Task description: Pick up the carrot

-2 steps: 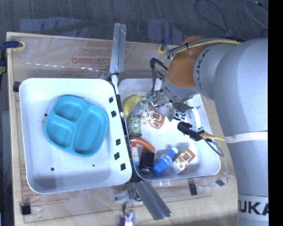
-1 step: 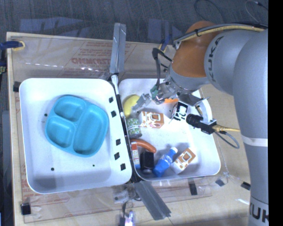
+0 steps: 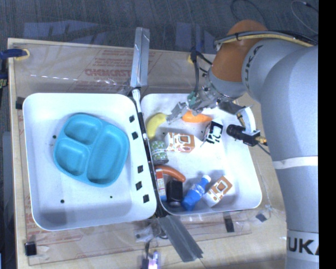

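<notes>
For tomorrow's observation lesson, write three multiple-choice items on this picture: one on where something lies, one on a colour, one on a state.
1. Where does the blue tray lie?
A. in the left bin
B. in the right bin
C. on the floor

2. What colour is the fruit by the divider, the banana?
A. purple
B. yellow
C. black

3. How does the carrot stand to the tool?
A. it lies in the right bin, just under the tool
B. it hangs high above both bins
C. it sits on the blue tray

Answers: 1 A, the tray fills the left bin. 2 B, its skin is yellow. 3 A, the orange carrot rests at the bin's upper end below the tool.
</notes>
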You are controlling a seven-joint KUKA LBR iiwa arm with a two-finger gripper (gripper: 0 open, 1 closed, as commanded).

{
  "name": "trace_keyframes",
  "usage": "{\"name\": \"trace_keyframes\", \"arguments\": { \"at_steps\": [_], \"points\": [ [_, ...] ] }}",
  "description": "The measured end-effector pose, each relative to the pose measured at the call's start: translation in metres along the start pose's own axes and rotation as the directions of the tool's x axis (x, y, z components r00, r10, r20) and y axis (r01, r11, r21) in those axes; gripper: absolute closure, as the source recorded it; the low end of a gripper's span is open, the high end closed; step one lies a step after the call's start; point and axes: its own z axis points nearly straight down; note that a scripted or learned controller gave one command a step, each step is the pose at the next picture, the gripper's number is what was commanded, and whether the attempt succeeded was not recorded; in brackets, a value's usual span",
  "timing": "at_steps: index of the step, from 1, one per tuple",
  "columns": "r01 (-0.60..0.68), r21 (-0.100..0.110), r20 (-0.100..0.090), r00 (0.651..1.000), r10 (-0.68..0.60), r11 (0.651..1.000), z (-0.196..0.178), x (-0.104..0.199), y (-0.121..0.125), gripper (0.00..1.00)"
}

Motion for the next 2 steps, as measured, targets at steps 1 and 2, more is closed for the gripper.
{"name": "trace_keyframes", "arguments": {
  "at_steps": [1,2],
  "points": [
    [0.000,-0.001,0.000,1.000,0.000,1.000,0.000,0.000,0.000,0.00],
    [-0.008,-0.020,0.009,1.000,0.008,1.000,0.027,-0.023,0.002,0.00]
  ]
}}
